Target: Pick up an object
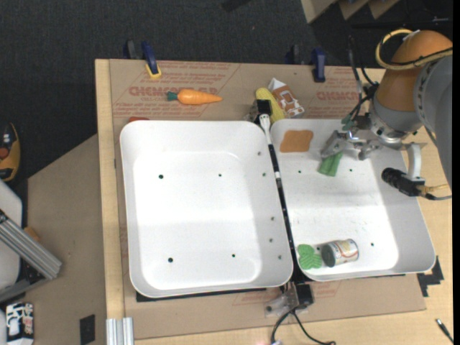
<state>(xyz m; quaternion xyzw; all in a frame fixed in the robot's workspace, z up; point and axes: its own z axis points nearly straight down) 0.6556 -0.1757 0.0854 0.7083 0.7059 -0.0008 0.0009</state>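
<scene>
i see the gripper [343, 146] over the far part of the right bin [402, 239], arm [410, 85] coming in from the right with the orange band above the wrist. a green object [330, 164] sits right under the fingers, its upper end meeting the gripper. looks like the fingers are closed on that upper end, with the rest of it hanging out toward the bin's middle, tilted. can't say whether it's lifted off the bin floor or resting on it. just left of it, near the far left corner of the same bin, lies a flat brown piece [296, 141], apart from the gripper. at the near edge of the right bin a small can [339, 251] lies on its side, touching a green round thing [307, 256]. outside the bins, on the board behind them: a toy carrot [194, 98].
</scene>
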